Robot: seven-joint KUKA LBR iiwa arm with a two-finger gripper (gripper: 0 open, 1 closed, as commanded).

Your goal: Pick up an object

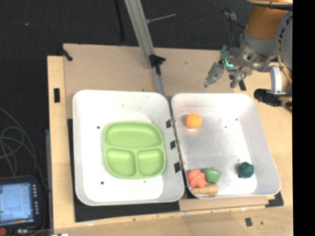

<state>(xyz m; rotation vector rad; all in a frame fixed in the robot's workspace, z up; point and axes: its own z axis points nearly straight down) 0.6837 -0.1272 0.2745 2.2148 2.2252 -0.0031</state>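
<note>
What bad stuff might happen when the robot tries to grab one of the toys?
The orange ball is round, so it might roll away from the gripper. The pink, green and tan pieces sit bunched in the right bin's corner, so the fingers may hit the wall or nudge a neighbor.

Both bins, the left bin [88, 132] and the right bin [231, 132], are white with a faint grey speckle, and they sit on a pale tan bench [98, 68]. The divided tray [134, 149] is light green; over on the right there's an orange ball [193, 121], a dark green lump [245, 169], a pink piece [196, 178], a green piece [212, 175] and a beige one [209, 191]. The arm [266, 14] wears an orange band above grey metal.
</note>
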